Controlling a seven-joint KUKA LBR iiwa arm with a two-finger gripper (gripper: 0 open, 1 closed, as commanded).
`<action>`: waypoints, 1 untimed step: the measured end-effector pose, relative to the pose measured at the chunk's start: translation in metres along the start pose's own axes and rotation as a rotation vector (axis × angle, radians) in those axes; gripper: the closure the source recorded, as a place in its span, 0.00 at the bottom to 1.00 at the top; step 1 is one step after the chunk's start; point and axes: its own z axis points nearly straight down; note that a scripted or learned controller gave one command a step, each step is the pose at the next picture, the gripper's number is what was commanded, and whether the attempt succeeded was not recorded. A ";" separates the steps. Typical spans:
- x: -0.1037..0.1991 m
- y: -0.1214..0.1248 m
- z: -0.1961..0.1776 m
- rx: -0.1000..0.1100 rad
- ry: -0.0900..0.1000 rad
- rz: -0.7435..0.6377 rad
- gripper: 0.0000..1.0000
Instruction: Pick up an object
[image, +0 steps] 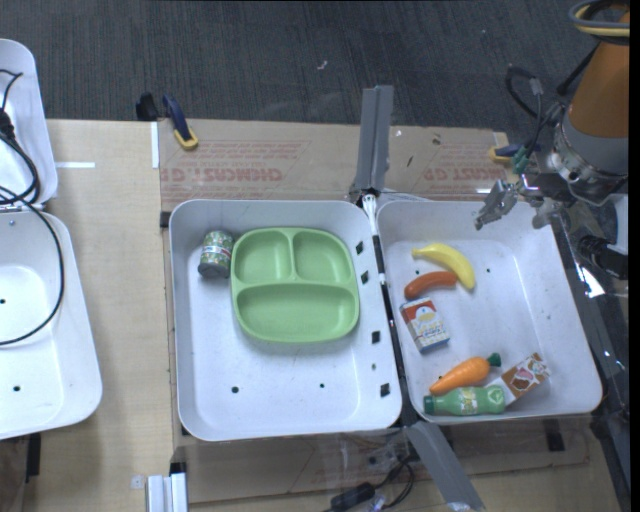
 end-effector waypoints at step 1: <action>-0.011 0.012 0.143 -0.003 0.000 -0.199 0.00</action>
